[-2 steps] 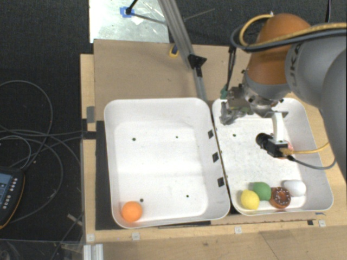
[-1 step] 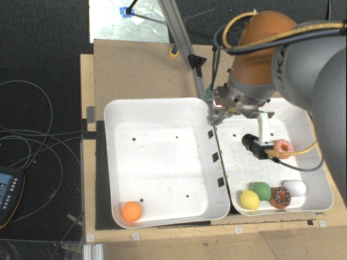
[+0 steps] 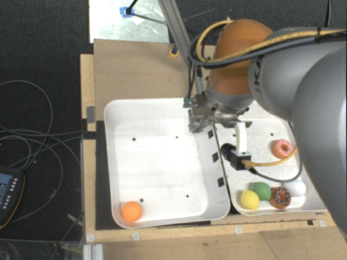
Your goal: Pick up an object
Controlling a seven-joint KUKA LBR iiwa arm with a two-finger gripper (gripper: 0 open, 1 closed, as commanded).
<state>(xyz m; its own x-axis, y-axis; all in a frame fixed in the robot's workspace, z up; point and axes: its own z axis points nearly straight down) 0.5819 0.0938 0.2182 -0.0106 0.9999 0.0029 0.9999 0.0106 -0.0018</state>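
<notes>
Arm [image 3: 303, 75]: I see it coming in from the right, grey bulk with the orange band [image 3: 238, 53] over the far edge of the right bin.
Gripper [image 3: 201, 124]: it sits at the far end of the wall between the two bins, above the left bin's far right corner. From up here I cannot tell how wide it stands, or whether it has anything in it.
Left bin [image 3: 157, 150]: an orange ball [image 3: 132, 211] lies in the near left corner, well apart from the gripper.
Right bin [image 3: 265, 140]: partly covered by the arm. A pink donut [image 3: 282, 148] lies toward the right side. Along the near edge I see a yellow ball [image 3: 249, 199], a green ball [image 3: 261, 190] touching it on its far right side, a brown donut [image 3: 280, 197] just right of those, and a white ball [image 3: 297, 188] beside that, half under the arm.
In the way: a yellow cable [image 3: 271, 162] loops low across the right bin, just beside the pink donut, from a black fitting [image 3: 233, 156] by the divider. The arm body hides the bin's right part.
Around: brown bench [image 3: 135, 75], black cables [image 3: 32, 145] on the floor at left, a handset [image 3: 8, 194] at the left edge.
</notes>
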